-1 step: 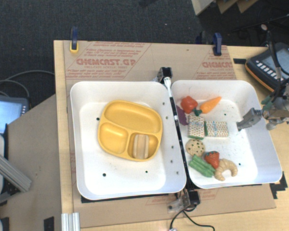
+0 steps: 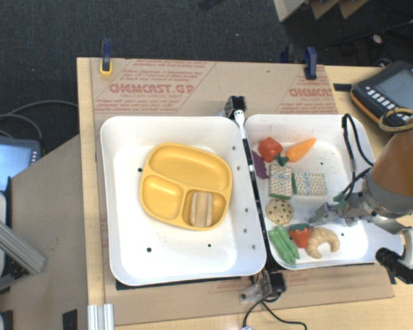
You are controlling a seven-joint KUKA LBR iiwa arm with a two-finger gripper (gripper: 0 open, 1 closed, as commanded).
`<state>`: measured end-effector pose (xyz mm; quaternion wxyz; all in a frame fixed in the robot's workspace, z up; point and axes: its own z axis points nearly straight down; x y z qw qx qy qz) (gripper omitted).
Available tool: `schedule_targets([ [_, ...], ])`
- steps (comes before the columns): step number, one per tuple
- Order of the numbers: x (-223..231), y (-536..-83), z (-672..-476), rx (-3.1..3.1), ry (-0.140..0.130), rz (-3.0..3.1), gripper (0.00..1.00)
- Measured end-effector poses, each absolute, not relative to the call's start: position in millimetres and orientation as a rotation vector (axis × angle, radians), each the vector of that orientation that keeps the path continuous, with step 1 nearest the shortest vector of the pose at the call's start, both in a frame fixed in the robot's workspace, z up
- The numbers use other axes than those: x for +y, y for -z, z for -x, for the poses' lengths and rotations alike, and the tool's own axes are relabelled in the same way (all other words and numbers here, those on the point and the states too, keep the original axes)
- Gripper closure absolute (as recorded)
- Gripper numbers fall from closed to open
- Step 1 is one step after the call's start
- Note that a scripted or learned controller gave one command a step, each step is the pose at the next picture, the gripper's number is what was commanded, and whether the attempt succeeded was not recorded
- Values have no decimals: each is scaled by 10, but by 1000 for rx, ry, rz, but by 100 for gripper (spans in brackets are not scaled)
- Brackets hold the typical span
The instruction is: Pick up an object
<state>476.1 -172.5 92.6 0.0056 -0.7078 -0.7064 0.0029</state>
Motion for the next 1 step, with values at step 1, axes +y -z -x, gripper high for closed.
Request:
schedule_targets([
  [1,-981,-858,-5372,-2234,8,2218,0],
])
